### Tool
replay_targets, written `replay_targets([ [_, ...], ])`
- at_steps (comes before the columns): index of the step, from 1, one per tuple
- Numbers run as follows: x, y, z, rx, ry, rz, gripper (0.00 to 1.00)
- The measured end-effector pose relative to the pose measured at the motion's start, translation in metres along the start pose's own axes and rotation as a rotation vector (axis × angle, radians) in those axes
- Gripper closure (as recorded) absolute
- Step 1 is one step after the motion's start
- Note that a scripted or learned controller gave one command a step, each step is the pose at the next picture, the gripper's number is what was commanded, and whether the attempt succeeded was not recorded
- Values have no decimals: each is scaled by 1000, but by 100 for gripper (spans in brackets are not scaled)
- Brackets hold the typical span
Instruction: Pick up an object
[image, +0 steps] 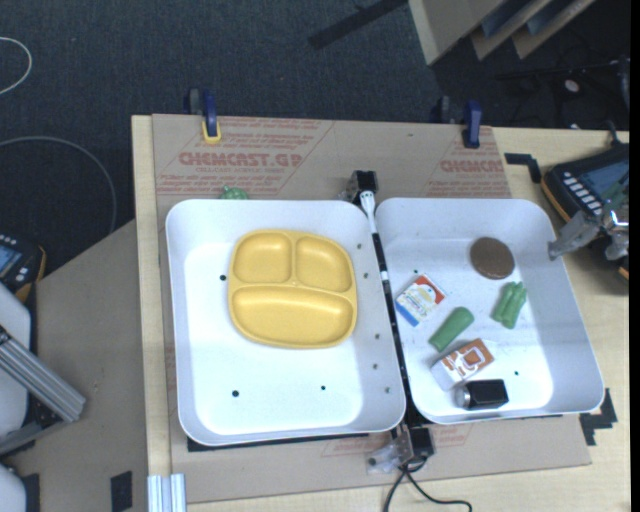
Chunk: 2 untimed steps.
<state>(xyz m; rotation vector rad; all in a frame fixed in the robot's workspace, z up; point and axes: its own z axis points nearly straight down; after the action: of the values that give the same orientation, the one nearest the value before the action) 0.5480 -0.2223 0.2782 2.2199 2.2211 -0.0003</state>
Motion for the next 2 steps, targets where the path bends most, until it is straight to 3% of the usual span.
replay_targets([
  [1,0,1,-11,-4,-2,-1,100],
  [2,85,-20,70,10,7,-7,100],
])
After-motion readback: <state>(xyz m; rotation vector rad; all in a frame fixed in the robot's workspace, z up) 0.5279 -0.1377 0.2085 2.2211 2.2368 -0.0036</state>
